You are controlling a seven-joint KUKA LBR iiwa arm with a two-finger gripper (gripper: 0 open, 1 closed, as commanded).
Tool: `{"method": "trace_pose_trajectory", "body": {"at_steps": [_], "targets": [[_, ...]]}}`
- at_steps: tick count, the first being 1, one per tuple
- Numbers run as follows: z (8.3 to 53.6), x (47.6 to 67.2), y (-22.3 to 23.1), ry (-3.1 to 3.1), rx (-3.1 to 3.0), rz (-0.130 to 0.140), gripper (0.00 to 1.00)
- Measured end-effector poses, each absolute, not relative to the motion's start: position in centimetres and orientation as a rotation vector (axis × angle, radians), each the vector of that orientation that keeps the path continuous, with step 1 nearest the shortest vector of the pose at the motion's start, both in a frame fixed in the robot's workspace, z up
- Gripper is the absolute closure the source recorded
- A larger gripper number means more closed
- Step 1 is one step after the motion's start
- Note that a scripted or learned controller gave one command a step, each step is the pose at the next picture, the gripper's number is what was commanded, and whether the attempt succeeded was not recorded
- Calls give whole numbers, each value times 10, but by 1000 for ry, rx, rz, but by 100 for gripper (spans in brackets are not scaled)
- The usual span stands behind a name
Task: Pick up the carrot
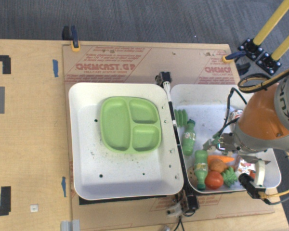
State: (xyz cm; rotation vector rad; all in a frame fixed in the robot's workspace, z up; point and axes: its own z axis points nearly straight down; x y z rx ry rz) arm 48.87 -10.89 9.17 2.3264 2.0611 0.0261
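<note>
Bench: two white bins, side by side.
Plate: green, in left bin.
Carrot: right bin, 6 o'clock end, among toy food.
Gripper: just above carrot, grip unclear.

The carrot lies hemmed in by a tomato, broccoli and green bottles.
</note>
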Motion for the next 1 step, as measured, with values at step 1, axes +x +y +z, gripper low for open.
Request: {"method": "trace_pose_trajectory", "body": {"at_steps": [1], "targets": [[91, 487, -135, 2244, 2162, 22, 0]]}}
